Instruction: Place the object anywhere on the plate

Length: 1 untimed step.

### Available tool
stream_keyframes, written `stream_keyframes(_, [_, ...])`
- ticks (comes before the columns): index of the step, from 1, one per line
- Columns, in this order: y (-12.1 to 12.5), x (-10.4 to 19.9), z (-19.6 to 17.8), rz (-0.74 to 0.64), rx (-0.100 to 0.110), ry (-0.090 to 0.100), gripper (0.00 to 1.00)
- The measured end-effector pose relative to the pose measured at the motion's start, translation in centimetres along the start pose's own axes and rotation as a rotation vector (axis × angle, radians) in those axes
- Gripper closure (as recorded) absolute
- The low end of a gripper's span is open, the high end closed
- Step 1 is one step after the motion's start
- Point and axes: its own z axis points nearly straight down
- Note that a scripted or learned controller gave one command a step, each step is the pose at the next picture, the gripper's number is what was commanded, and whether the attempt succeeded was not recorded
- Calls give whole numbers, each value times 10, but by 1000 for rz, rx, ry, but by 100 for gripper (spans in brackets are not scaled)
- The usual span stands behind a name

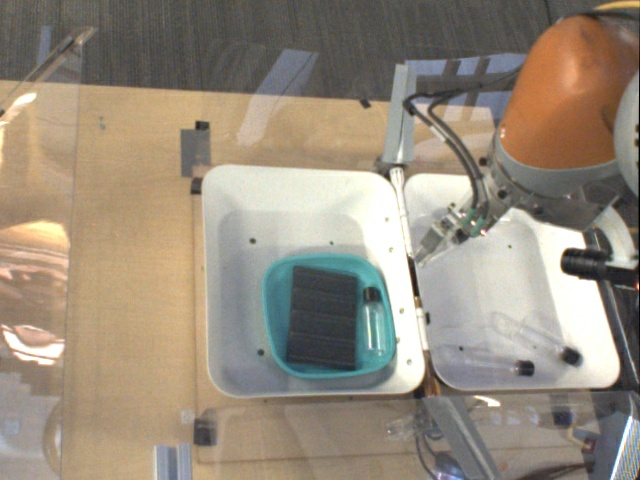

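A teal plate lies in the left white bin, toward its front. On the plate rests a dark grey ridged block, and beside it on the right a clear vial with a black cap lies lengthwise. My gripper hangs over the back left part of the right bin, close to the divider between the bins. The big orange wrist band covers most of it, and I see nothing held under it.
Two clear vials with black caps lie near the front right corner of the right bin. A grey metal post stands behind the divider. Cables loop from the post to the wrist.
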Motion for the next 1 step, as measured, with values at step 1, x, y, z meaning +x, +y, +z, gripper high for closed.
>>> stream_keyframes(1, [3,-1,-12,-5,-8,-5,100])
